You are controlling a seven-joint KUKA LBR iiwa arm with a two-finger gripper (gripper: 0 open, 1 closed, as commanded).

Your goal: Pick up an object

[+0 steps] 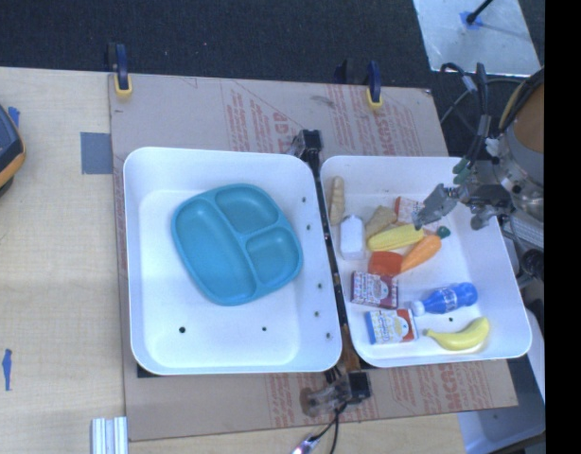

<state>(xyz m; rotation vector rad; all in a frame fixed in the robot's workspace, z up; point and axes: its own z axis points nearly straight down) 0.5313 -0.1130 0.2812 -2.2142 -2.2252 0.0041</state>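
Note:
My gripper [453, 216] hangs over the upper right part of the right bin [514, 282], its two fingers spread open with nothing between them. Its left fingertip [427, 214] is just above an orange carrot [422, 252] and a yellow corn cob [395, 237]. Lower in the same bin lie a blue bottle [448, 299], a banana [460, 336] and two small cartons [374, 289] [390, 326]. A white bottle [351, 236] and a breadstick [338, 200] lie by the bin's left wall.
The left bin [149, 282] holds a blue divided plate [237, 242]. A red piece [385, 263] and a tan piece [379, 219] crowd the right bin's middle. Clamps [122, 69] [373, 83] hold the cardboard at the back.

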